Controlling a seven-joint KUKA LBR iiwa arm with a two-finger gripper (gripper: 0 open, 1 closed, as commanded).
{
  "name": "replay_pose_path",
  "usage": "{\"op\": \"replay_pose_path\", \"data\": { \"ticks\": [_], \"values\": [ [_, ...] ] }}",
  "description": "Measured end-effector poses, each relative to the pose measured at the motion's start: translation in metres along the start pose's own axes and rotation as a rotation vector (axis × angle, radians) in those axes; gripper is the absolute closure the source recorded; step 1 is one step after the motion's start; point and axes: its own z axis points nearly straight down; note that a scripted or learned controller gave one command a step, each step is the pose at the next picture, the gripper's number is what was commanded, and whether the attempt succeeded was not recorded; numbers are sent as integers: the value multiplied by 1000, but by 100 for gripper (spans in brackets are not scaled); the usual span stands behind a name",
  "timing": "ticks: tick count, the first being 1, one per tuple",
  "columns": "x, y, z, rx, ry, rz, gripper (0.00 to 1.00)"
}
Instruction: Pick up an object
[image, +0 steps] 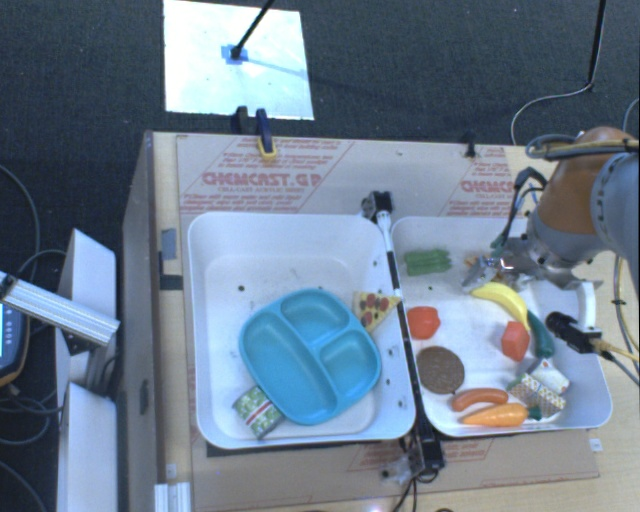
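My gripper (487, 267) hangs over the far part of the right bin (600, 395), just above the left end of a yellow banana (503, 298) and to the right of a green pea pod (427, 261). Nothing shows in its grasp. Further toys lie in this bin: a red tomato (423, 322), a brown round cookie (440, 369), a red pepper (515, 340), a teal piece (540, 335), a sausage (478, 399), an orange carrot (494, 416) and a small printed box (540, 392).
The left bin (215, 300) holds a blue divided plate (310, 355), a pizza slice (373, 308) against the divider and a small green and red box (256, 411). A black cable connector (568, 331) hangs from the arm over the right bin's right side.
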Motion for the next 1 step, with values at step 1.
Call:
{"op": "replay_pose_path", "data": {
  "ticks": [1],
  "values": [
    [0, 1, -11, -1, 0, -1, 100]
  ]
}}
